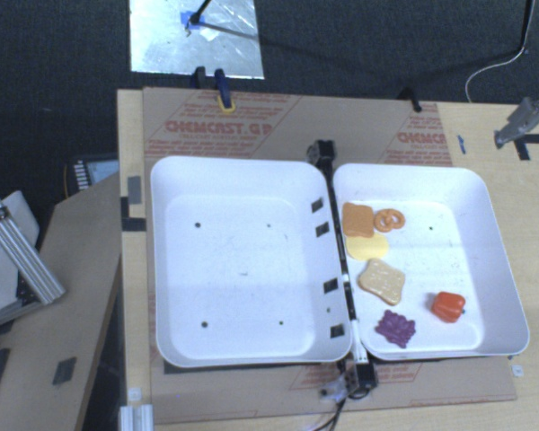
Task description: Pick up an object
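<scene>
The right bin (485,241) holds several toy foods. An orange toast slice (357,220) lies by the divider with a small pretzel (389,220) touching its right side. Below them is a yellow cheese piece (368,247), then a tan bread slice (382,281). A red pepper (447,306) sits toward the front right. A purple grape bunch (396,328) lies near the front wall.
The left bin (171,196) sits beside the right one, joined along a clipped divider (337,259). A grey metal piece (524,121) juts in at the right edge, beyond the bins. A shiny foil sheet (196,23) lies at the back.
</scene>
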### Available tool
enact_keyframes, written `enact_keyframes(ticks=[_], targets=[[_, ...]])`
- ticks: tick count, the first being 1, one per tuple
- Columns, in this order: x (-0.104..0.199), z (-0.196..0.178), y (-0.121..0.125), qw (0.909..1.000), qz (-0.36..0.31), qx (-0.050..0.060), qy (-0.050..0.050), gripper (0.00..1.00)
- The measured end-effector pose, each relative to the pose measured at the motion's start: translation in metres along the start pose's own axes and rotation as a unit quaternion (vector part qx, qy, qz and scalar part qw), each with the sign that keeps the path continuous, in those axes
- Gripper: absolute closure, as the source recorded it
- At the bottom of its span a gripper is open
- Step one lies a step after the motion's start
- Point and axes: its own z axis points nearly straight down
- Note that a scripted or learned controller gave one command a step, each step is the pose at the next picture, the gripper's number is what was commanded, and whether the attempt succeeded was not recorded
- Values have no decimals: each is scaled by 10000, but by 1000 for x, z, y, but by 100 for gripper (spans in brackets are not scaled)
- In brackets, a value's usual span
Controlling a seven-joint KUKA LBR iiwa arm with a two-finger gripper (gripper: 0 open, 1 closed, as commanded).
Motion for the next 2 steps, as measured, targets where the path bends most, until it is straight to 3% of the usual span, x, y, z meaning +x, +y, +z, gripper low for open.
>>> enact_keyframes(ticks=[1, 2], targets=[[0, -1, -2, 10000, -15, 73, 19, 100], [-28, -127, -91, 10000, 50, 56, 13, 100]])
